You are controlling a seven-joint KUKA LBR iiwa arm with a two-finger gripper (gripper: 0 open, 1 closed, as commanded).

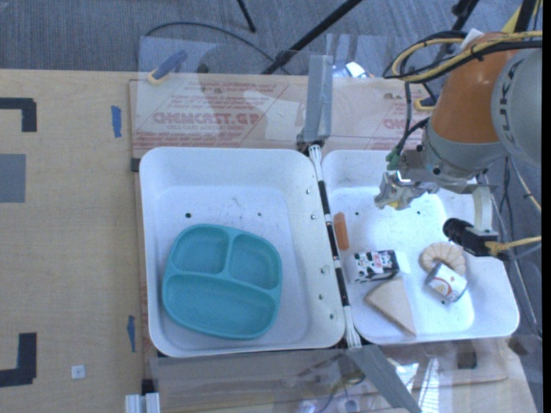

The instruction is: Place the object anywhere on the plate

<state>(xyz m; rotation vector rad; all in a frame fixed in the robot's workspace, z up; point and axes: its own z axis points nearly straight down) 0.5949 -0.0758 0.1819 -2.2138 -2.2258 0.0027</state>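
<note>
A teal plate [223,281] with three compartments lies in the left bin [172,179]. In the right bin [362,179] lie a small orange stick [342,231], a black-and-white carton [376,265], a tan wedge [392,305], a beige croissant-shaped piece [444,255] and a small white-and-red cup [446,283]. My gripper [393,193] hangs over the upper part of the right bin, above and to the right of the orange stick. Nothing shows between its fingers.
A raised divider [325,231] separates the two bins. A sheet of cardboard [215,114] lies behind them. The wooden bench top [60,231] stretches to the left. Yellow cables loop around the arm at the upper right.
</note>
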